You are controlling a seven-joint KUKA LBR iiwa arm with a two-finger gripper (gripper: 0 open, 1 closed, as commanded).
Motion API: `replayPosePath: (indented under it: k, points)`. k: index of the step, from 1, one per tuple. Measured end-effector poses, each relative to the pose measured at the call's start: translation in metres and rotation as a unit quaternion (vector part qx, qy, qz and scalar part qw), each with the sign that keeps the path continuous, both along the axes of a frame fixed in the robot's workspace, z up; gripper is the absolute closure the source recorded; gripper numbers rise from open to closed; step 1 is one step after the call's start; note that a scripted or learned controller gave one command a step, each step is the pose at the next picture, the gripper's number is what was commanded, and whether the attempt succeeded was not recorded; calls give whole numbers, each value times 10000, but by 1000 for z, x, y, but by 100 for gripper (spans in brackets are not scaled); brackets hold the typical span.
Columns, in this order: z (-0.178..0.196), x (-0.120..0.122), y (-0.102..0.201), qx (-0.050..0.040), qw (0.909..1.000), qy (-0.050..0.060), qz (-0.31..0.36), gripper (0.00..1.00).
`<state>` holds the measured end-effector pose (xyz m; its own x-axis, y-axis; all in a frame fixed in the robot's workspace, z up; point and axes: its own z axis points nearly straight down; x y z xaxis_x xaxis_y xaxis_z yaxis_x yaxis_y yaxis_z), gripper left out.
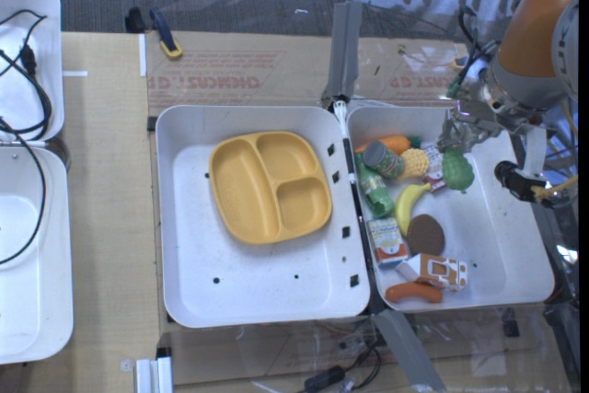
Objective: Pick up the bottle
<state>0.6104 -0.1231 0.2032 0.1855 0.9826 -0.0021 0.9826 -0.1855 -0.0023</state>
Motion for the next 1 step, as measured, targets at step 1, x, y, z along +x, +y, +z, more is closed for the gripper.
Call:
replayPosePath:
  k: [1]
  points:
    - [-12, -34, 4, 10, 9900, 3, 1411, 100]
